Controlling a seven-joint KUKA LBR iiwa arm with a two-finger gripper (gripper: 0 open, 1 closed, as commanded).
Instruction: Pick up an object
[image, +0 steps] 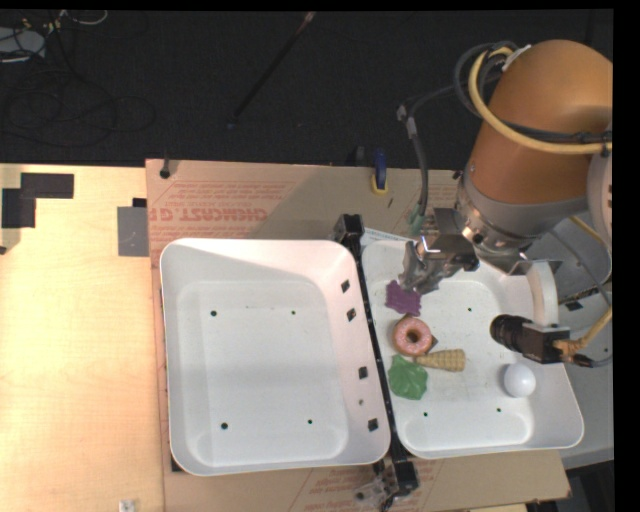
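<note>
The gripper (420, 278) is seen low in the right bin (545, 428), right above a purple toy (402, 297), finger state cannot be told, while a pink donut (412, 336), cone (445, 360), green toy (407, 379) and white ball (519, 380) are scattered nearby.

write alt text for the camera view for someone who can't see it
A robot arm's claw hangs just above a purple toy in the right bin, which also holds a pink donut, cone, green toy and white ball. The left bin sits beside it.
</note>
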